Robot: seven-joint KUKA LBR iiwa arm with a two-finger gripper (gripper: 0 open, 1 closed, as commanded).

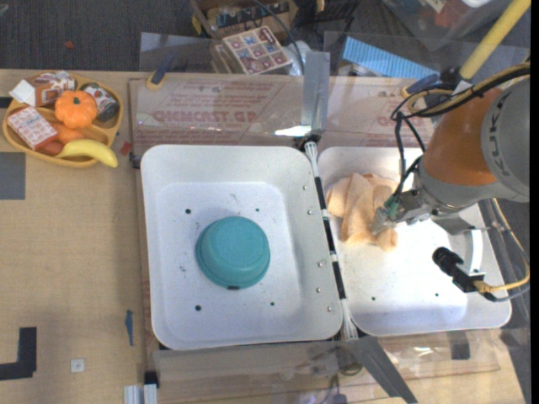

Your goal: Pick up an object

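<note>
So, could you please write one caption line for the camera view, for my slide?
Robot gripper lowered onto pale cloth-like pieces in the right bin; a teal bowl sits upside down in the left bin.

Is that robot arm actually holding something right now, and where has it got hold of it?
Cannot be told: the gripper sits down on the tan cloth-like heap's right edge.

Room in the bins
A teal bowl (233,252) is taking the left bin's (168,310) middle; tan pieces (358,204) are crowding the right bin's (404,297) upper-left.

The right part of the pale tan object (358,204) is hidden beneath the gripper (392,215), whose fingertips are blurred; the arm (476,146) is cut off at the right edge.
</note>
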